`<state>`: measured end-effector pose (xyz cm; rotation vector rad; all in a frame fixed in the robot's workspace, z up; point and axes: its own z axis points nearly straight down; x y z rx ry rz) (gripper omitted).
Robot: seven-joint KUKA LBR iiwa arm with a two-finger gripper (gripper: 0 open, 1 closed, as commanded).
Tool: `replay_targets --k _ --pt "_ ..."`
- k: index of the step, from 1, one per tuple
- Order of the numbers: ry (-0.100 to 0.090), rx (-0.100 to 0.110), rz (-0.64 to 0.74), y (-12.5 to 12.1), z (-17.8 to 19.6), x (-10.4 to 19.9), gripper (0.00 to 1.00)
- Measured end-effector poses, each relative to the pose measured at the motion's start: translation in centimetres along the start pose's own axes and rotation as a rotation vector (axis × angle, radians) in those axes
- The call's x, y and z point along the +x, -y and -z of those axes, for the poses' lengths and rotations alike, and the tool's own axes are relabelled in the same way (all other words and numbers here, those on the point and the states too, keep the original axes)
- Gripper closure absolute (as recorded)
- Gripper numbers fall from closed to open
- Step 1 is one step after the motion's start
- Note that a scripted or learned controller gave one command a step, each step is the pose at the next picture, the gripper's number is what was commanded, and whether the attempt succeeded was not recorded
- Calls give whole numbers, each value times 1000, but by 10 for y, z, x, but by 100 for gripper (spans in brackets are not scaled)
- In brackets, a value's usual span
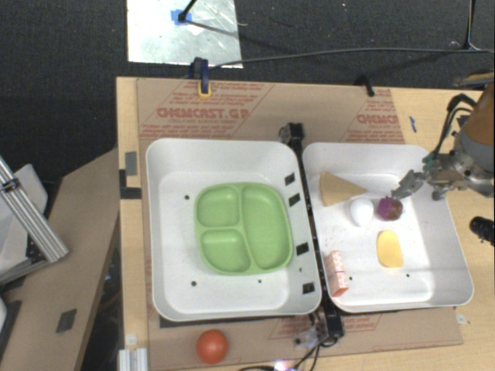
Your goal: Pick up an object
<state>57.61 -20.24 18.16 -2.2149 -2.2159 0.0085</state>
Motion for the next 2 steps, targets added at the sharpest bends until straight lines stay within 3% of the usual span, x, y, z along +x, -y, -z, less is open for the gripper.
replay_targets --k 1,2 --pt "3 -11 3 -3 7 0 0" --pt "3 -10 2 -6 -35 1 0"
